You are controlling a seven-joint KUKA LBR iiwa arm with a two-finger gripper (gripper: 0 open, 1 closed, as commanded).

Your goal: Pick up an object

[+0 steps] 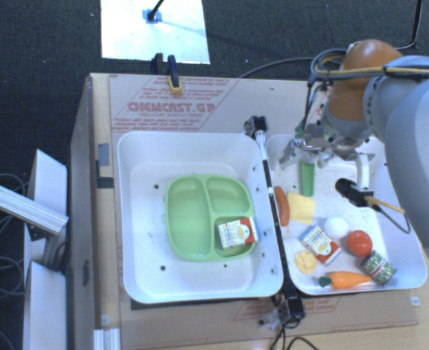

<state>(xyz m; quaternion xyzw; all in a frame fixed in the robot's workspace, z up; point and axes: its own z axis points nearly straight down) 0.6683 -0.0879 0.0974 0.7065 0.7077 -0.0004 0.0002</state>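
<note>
A: Status of the pick?
B: Not done. Gripper [307, 154] is low over the right bin's [410, 262] far end, directly above the green stick [306, 179]. Finger opening: cannot tell. Green stick apparently resting in the bin; grasp and lift remain.

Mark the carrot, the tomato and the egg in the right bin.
carrot [346, 278], camera view, middle of its orange body.
tomato [359, 243], camera view, centre of its red top.
egg [336, 227], camera view, middle of its white shell.
</note>
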